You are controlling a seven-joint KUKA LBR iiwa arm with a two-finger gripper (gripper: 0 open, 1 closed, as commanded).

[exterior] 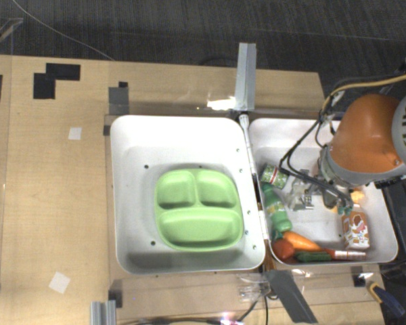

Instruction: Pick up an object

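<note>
Clutter fills the near part of the right bin point(390, 246): a small can point(273, 175) with a green and red label lies on its side by the dividing wall, a green bottle point(276, 212) lies below it along the same wall, and an orange carrot point(302, 241) rests at the near edge beside a red, tomato-like piece point(282, 250) in the corner. A thin red and silver stick point(344, 254) lies along the near wall, and a small brown and white carton point(355, 227) with red print sits toward the right side. The gripper point(304, 196) hangs low over the middle of this bin, just beside the can and the bottle; nothing visible sits between its fingers, and whether they are spread or closed I cannot tell. Above it the arm point(367, 139) shows its orange band and black cables.

The left bin point(125, 202) holds a light green tray point(199, 209) with three compartments, lying flat near the centre. Both bins sit on a pale wooden bench point(47, 202) with black squares at its far left. Dark grey carpet point(189, 12) lies beyond the bench.
</note>
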